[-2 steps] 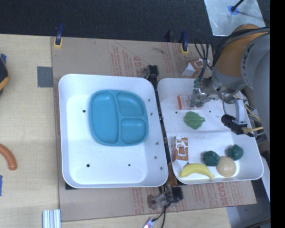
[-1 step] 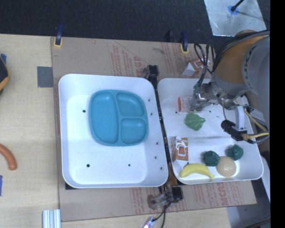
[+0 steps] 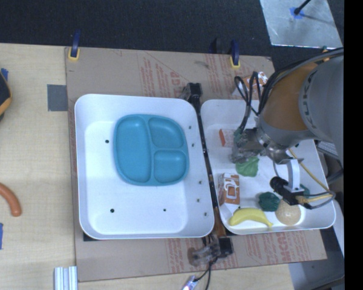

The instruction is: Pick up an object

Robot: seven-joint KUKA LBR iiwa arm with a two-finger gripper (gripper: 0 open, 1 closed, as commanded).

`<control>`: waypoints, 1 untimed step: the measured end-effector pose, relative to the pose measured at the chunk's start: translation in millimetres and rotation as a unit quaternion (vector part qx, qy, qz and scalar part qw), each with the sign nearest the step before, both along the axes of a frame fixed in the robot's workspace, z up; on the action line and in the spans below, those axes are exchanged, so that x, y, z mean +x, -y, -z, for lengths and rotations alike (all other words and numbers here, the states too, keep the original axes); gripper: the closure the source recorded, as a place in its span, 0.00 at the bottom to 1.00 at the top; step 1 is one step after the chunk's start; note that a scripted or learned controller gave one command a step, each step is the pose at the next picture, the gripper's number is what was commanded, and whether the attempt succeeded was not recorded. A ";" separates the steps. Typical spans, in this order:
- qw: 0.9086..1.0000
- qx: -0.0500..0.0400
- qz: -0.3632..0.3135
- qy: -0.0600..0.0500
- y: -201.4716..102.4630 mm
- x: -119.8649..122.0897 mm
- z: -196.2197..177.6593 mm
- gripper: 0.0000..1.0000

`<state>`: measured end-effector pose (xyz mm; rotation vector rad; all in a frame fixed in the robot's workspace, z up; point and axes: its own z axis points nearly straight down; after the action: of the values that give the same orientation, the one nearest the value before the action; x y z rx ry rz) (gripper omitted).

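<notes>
Bulky grey arm entering from three o'clock, broad orange band above wrist, black and yellow cables trailing below

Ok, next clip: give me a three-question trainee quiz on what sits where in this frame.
1. True or false: the blue divided plate lies in the left bin.
2. Which item lies at the near edge of the right bin, beside the cream ball?
A. the yellow banana
B. a red apple
C. a metal spoon
3. Fill in: the sausage lies outside both bins, on the ____ to the left.

Key
1. True.
2. A.
3. bench. The bare wooden bench holds it, well apart from the left bin. The gripper is down in the right bin over a green item.
</notes>
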<state>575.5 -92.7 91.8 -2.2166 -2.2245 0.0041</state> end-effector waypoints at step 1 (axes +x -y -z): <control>1.000 0.000 -0.001 0.000 6.8 27.9 -0.2 0.00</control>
<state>603.4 -99.5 92.0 -2.2153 -2.2257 0.0024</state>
